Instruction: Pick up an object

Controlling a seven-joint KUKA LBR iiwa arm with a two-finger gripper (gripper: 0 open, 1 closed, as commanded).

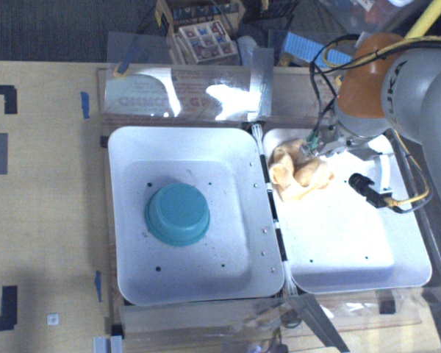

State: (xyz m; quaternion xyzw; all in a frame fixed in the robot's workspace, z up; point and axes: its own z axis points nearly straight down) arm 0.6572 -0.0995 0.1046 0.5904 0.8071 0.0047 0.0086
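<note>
**Tan lump in the right bin, arm low above it**

The soft tan, lumpy object [298, 172], pale beige and cream with a crumpled, dough-like outline, lies in the right-hand shallow white bin [367, 267], up against that bin's left wall and towards its far end. It rests on the bin floor, spreading from the wall out towards the middle.

The grey arm with its orange band [367, 79] comes in from the right and bends down over the far part of the same bin. Its two-finger gripper [314, 145] sits at the upper right edge of the tan object, at or just above its surface. The tool's end is small and partly lost against the wrist and the cables, so whether it is spread or closed, and whether it has any grip on the object, cannot be told.

A black, stubby part [361, 184] with a cable looping off it hangs from the arm just to the right of the tan object, over the bin floor.

In the left-hand shallow white bin [132, 149] a round teal plastic bowl [178, 213] sits upside down, left of centre, well apart from the arm. The two bins stand side by side, their inner walls touching.
</note>
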